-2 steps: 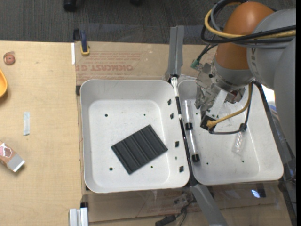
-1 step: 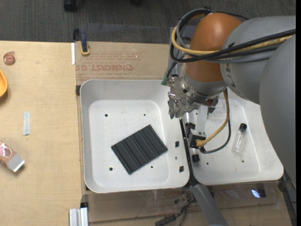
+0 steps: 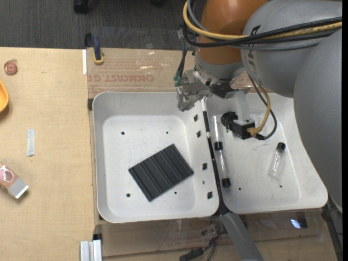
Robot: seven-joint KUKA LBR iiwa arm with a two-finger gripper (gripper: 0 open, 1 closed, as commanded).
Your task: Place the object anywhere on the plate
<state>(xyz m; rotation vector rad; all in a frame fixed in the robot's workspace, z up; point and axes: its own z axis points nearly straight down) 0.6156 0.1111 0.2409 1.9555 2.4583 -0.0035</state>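
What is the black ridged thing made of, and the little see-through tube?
The black ridged slab looks like matte rubber or plastic: dull dark surface, moulded parallel grooves. The small tube looks like clear glass or plastic, since the white bin shows through it; its cap is black.

the scene is evenly and brightly lit from above. the white bins (image 3: 147, 118) are rendered close to overexposed, with detail in their walls washed out. soft, faint shadows are cast beneath the dark ribbed plate (image 3: 161, 172) and along the bin rims. a glossy highlight is seen on the orange band (image 3: 228, 15) of the arm. the arm's grey casing (image 3: 304, 48), nearest the lens, is slightly soft. mild graininess is noted on the carpet (image 3: 49, 20).
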